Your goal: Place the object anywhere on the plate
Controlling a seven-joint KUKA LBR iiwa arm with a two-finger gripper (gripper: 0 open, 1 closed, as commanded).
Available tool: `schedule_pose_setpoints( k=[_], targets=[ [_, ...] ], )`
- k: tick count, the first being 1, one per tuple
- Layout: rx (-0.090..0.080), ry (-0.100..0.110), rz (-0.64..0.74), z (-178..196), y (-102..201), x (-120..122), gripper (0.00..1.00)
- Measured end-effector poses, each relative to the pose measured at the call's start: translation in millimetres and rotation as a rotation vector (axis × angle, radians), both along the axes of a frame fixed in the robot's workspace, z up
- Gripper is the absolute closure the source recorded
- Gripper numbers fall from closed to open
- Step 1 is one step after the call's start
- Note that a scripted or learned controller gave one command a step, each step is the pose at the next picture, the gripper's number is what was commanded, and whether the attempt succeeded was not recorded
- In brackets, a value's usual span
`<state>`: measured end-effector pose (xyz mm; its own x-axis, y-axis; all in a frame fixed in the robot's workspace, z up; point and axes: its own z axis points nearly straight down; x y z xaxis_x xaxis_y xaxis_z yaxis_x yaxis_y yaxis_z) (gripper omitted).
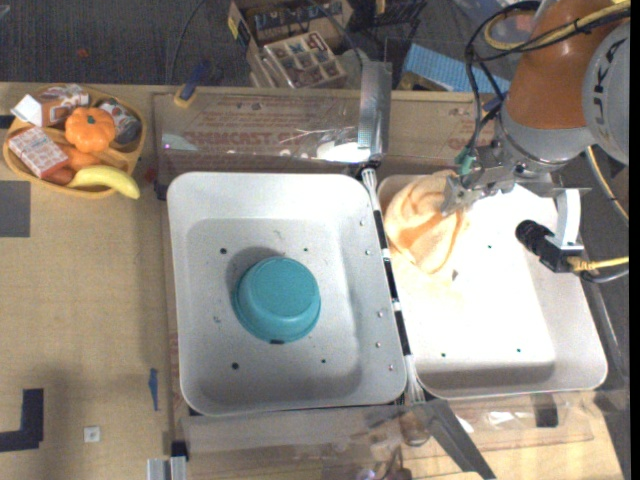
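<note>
Strong light from above washes the right bin point(520, 318) almost to pure white glare, the left bin point(200, 368) stays evenly lit with a soft shadow under the teal plate point(278, 298), the far floor lies dim, and the arm point(570, 58) looks slightly blurred.

Partial letters "UK" on the arm point(612, 63); no other text readable

The bench point(80, 318) bears two white bins point(200, 368) side by side.
</note>
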<state>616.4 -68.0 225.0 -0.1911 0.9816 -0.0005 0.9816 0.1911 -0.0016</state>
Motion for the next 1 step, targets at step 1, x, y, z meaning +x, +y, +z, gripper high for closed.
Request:
schedule_pose_setpoints(
  k=[1],
  targets=[
    [0.001, -0.001, 0.399, -4.2, 35.8, -22.3, 1.00]
  ],
)
